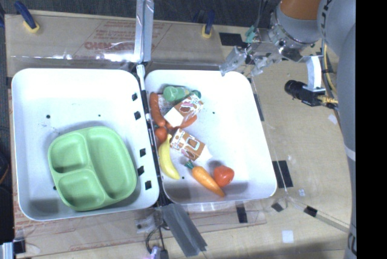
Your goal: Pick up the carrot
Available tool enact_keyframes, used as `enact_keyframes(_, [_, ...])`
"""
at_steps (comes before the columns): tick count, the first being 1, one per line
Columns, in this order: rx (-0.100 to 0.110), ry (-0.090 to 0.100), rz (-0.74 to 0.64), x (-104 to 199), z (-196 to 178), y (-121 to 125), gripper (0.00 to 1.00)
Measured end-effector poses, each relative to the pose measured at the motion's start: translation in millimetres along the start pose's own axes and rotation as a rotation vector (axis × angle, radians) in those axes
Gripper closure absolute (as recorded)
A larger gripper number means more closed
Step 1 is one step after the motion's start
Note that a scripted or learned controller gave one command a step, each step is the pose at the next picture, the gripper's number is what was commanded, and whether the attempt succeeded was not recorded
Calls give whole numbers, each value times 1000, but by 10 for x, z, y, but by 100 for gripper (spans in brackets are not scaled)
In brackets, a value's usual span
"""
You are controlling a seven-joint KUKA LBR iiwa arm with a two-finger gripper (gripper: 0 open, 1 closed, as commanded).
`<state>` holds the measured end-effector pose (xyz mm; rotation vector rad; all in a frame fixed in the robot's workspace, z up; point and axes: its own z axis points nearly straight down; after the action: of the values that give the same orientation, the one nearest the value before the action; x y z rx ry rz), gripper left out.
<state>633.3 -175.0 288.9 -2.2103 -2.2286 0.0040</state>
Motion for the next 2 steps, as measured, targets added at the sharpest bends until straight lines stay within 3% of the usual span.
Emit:
enact_keyframes(1, [-1, 0, -378, -230, 1624, -456, 0])
enact_keyframes(2, [-31, -22, -702, 288, 1846, -1157, 0])
